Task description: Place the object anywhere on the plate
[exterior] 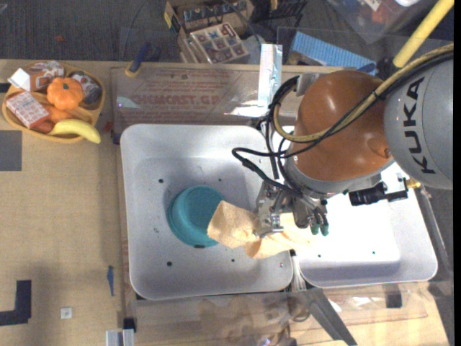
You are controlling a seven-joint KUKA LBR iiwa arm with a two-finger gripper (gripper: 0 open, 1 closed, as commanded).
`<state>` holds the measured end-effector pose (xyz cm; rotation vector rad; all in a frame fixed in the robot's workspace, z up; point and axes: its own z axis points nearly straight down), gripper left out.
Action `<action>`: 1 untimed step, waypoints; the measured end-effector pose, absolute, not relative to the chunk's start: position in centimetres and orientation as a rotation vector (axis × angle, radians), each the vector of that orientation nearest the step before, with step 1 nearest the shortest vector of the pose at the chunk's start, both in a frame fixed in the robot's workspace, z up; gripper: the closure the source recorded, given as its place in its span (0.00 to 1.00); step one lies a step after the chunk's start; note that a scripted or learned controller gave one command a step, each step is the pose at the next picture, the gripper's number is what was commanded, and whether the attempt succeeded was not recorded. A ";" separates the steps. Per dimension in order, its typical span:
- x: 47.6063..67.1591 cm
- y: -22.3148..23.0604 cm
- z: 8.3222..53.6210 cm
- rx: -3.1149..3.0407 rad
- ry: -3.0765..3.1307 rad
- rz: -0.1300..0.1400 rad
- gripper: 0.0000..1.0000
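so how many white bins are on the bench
2. The left bin holds the teal plate, with a yellow cloth overlapping the plate's right edge. The right bin sits beside it, partly covered by the arm, so anything under the arm is hidden.

Two bins side by side on the bench [50, 222]. Plate [191, 215] sits in the left bin [144, 157], about mid-floor. Cloth [238, 231] lies in the left bin too, its left end on the plate's right edge, its right end at the wall shared with the right bin [403, 258]. Tool [288, 218] is over that end of the cloth. Fruit bowl [50, 103] on the bench, far left.
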<state>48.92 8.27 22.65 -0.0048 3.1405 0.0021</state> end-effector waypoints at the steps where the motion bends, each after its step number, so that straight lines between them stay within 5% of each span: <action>1: 48.9 8.3 22.7 -0.004 3.140 0.002 0.00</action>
